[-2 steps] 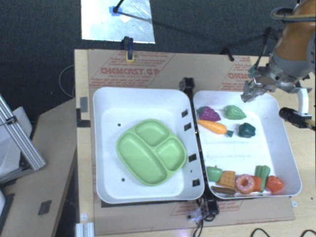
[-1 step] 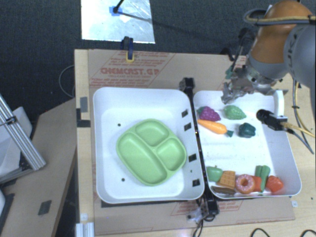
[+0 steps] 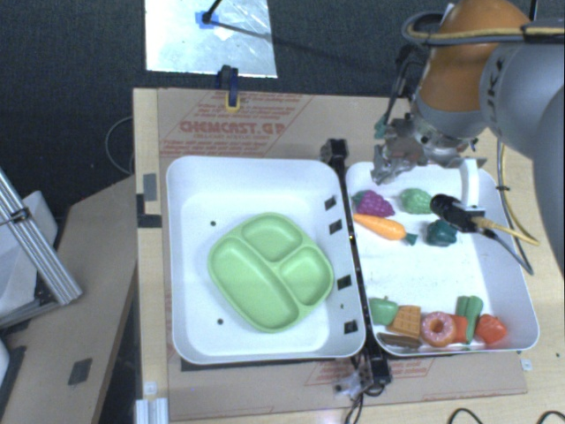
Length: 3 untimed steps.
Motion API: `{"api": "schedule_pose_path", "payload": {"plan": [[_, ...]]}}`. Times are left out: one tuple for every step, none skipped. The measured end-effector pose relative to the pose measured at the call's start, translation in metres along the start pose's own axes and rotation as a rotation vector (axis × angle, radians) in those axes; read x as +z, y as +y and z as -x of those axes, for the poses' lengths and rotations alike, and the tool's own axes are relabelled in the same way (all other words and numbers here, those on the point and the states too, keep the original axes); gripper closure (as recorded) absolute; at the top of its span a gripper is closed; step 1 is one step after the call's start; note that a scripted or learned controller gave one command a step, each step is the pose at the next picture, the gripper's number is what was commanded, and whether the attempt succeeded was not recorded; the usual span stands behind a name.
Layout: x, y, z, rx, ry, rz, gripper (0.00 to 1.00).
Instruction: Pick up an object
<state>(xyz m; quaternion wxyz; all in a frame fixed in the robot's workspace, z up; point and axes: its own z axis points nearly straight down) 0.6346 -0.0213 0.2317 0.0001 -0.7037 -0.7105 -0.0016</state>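
On your left the left bin (image 3: 185, 237) carries just a green divided plate (image 3: 270, 272), so your targets lie in the right bin (image 3: 521, 316): purple grapes (image 3: 374, 204) and an orange carrot (image 3: 381, 227) at its far left, green pieces beside them, and a row of toy foods along the near wall. The gripper (image 3: 385, 173) hangs just above the far-left corner by the grapes, and you cannot tell whether its fingers are spread or clenched. Centre over the grapes, straddle them clear of the carrot and bin wall, then descend straight before closing.
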Motion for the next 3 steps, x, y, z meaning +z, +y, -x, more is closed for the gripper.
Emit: {"api": "schedule_pose_path", "payload": {"plan": [[0.015,0.004,-0.056,-0.001,0.000,-0.002,1.00],[-0.003,-0.002,-0.072,0.002,-0.001,0.000,1.00],[0.016,0.007,-0.071,0.004,-0.003,-0.002,1.00]]}}
